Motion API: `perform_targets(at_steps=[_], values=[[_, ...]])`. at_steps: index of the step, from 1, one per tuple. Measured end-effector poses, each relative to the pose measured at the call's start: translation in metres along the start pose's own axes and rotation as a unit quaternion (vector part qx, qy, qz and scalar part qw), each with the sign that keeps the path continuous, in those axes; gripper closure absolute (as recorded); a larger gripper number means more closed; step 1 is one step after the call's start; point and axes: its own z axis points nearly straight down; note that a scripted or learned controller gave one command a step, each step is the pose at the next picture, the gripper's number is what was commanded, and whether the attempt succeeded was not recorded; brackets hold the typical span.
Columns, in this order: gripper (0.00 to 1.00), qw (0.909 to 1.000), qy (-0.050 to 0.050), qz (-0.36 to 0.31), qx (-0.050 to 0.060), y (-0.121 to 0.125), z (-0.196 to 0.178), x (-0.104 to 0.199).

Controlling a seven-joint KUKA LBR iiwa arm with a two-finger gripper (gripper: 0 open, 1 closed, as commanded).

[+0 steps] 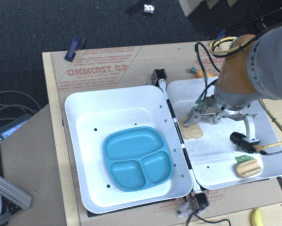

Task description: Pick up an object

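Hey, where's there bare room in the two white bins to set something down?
Left bin: a bare strip behind the blue divided plate, toward the back wall. Right bin: open floor between the tan flat piece and the sandwich-like toy. It is crowded at the back, where the end effector hangs.

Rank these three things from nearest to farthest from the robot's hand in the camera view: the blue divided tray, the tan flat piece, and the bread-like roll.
Measured from the hand:
1. Tan flat piece, just below it in the right bin.
2. Bread-like roll, at the right bin's lower right corner.
3. Blue divided tray, in the left bin.
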Motion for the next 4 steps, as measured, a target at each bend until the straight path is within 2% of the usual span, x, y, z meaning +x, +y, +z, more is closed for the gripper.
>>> perform_targets(at_steps=[1, 2, 3, 4], values=[[1.00, 1.0000, 0.000, 0.000, -0.001, 0.001, -0.010, 0.001], [1.00, 1.0000, -0.001, 0.000, 0.000, -0.033, 0.000, -0.029], [1.00, 1.0000, 0.000, -0.001, 0.001, -0.042, -0.051, -0.009], [0.00, 1.0000, 0.000, 0.000, 0.002, -0.042, -0.050, -0.009]])
